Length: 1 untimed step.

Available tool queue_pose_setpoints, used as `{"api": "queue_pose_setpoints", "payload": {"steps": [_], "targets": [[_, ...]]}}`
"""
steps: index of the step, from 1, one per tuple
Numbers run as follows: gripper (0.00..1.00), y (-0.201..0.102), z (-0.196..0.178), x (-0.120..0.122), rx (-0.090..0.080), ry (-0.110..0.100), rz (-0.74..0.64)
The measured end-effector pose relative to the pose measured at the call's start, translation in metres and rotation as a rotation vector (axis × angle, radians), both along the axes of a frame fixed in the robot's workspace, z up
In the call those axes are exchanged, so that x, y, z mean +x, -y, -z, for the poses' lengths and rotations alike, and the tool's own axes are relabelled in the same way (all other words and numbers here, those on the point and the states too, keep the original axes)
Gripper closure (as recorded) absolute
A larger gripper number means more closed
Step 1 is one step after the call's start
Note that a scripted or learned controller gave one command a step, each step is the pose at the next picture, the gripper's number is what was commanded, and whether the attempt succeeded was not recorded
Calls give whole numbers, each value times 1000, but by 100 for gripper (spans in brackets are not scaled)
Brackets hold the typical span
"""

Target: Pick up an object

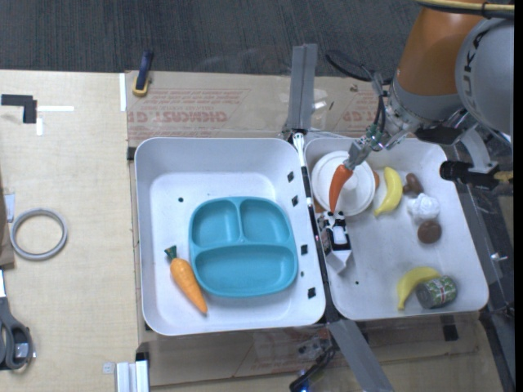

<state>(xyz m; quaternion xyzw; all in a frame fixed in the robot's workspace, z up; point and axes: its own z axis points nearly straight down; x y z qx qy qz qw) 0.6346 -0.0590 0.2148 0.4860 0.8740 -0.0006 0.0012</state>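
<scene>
1. Seen from above at a slant: two shallow white bins side by side on the counter, left bin and right bin meeting near the middle.
2. Reaching in from the right edge: grey arm with orange band, claw lowered over the far left part of the right bin.
3. Pinched at the claw tips: the green top of an orange carrot, hanging nose-down over a white bowl; fingers closed narrowly on that stem end.
4. Beside the bowl, toward the right edge of the same bin: a yellow banana, then a small brown item, a white lump and a round brown piece.
5. In the near right corner of that bin: a second banana touching a green-and-red can lying on its side.
6. Against the right bin's left wall: a black-and-white packet, tilted.
7. In the left bin: a blue three-compartment tray at centre, with another carrot just off its near left corner, greens pointing away.
8. On the bare counter at the left edge: a grey ring; at the near left corner, scissor handles, partly cut off.
9. At the far edge, a blue-and-yellow tool resting on cardboard.
</scene>
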Motion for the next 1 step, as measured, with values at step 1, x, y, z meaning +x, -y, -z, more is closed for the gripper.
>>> {"api": "queue_pose_setpoints", "payload": {"steps": [1], "targets": [[100, -69, -39, 14, 0, -1, 106]]}}
